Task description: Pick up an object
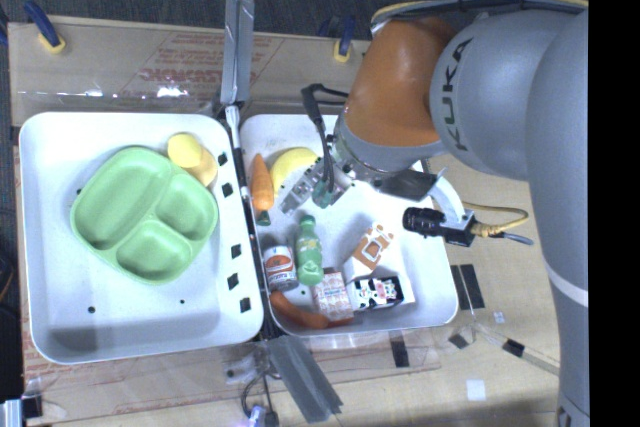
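My gripper [308,188] hangs low in the right bin [432,305], its metal fingers just above the green bottle [308,251] and right of the carrot [261,182]. A yellow banana [288,162] lies behind the fingers, partly hidden by them. Nothing shows between the fingers. Near the bin's front lie a small red-labelled can [279,266], a sausage [296,314], a pink packet [329,295], a black-and-white carton [377,292] and a small orange-and-white box [373,246].
The left bin [60,315] holds a green divided plate [146,212] and a yellow lemon-like fruit [190,156] at its far right. A metal divider bar [237,45] runs between the bins. The arm's large grey and orange body covers the right bin's back right.
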Tool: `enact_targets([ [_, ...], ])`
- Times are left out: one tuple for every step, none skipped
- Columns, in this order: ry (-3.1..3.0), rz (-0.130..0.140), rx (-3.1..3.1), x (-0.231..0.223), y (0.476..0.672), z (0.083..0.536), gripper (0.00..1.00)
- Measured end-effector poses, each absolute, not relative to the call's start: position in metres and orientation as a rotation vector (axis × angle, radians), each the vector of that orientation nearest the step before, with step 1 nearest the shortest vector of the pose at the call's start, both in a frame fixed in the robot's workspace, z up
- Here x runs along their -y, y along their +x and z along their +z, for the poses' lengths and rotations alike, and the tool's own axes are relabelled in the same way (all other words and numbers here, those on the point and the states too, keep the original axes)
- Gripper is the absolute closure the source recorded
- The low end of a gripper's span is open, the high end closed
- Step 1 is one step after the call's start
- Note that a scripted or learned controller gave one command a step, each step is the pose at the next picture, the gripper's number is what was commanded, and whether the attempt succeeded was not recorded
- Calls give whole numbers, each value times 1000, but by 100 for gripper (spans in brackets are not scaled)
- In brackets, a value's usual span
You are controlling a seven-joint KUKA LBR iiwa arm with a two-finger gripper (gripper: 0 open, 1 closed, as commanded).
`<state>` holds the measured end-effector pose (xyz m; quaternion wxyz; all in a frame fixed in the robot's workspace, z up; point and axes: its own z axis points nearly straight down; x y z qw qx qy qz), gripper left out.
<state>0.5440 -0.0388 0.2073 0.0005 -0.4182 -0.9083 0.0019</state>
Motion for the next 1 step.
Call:
enact_targets([
  [-1309,7,2855,39,545,216,100],
])
